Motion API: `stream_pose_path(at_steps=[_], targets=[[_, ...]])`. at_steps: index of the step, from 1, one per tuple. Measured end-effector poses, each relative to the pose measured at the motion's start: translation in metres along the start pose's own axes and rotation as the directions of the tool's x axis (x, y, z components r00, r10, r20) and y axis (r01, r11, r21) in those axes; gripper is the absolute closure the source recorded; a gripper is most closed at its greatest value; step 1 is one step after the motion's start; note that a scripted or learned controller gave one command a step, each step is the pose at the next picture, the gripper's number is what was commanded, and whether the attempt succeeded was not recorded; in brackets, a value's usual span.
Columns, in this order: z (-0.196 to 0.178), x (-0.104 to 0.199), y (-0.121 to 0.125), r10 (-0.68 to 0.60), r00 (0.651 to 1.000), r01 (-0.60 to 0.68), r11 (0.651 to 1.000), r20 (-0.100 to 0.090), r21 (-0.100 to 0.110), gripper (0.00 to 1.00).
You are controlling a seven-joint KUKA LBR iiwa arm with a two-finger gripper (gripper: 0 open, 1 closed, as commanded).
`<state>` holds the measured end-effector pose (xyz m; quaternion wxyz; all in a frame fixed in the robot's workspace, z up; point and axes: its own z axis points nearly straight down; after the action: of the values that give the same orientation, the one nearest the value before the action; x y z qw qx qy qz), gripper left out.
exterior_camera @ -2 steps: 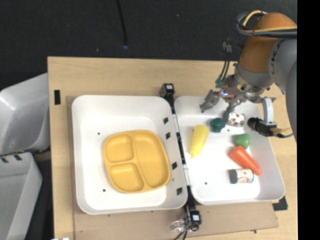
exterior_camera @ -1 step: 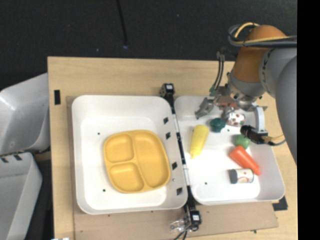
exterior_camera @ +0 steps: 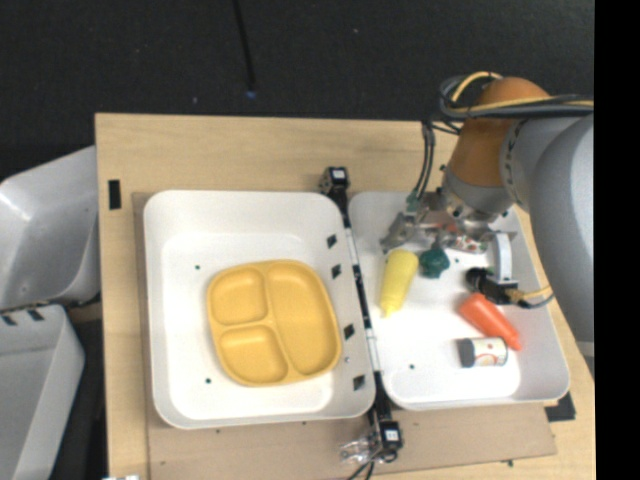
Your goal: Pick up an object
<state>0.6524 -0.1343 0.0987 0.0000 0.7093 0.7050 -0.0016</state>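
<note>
Bench stock as we record it: two shallow white plastic bins side by side on a pale wooden bench top (exterior_camera: pixel 250 133). Left bin (exterior_camera: pixel 180 223): one yellow moulded plastic plate with three compartments (exterior_camera: pixel 272 322), lying flat near the middle, well apart from the arm and, we judge, not the present target. Right bin (exterior_camera: pixel 535 373): four loose items, scattered so that each can be approached singly. A yellow elongated plastic piece, corn-like in shape (exterior_camera: pixel 397 280), lies by the divider between the bins; a small dark green rounded object (exterior_camera: pixel 434 262) sits just beside its upper end; an orange carrot-shaped toy (exterior_camera: pixel 489 318) lies tilted toward the right wall; a small cylindrical can with a pale label (exterior_camera: pixel 481 352) rests on its side near the carrot's lower end. The grey arm's two-finger gripper (exterior_camera: pixel 440 230) hangs low over the bin's upper part, directly above the green object and the yellow piece's tip, which we take as the likely candidates for picking. How wide the claw stands, and whether anything is in it, we cannot tell: wrist hardware and cables crowd that spot.
</note>
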Motion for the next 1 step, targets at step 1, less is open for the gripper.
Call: stream_pose_path(at_steps=[1], targets=[[-0.0141,-0.0011,0.0010,0.003,1.000,-0.003,1.000,0.000,-0.005,1.00]])
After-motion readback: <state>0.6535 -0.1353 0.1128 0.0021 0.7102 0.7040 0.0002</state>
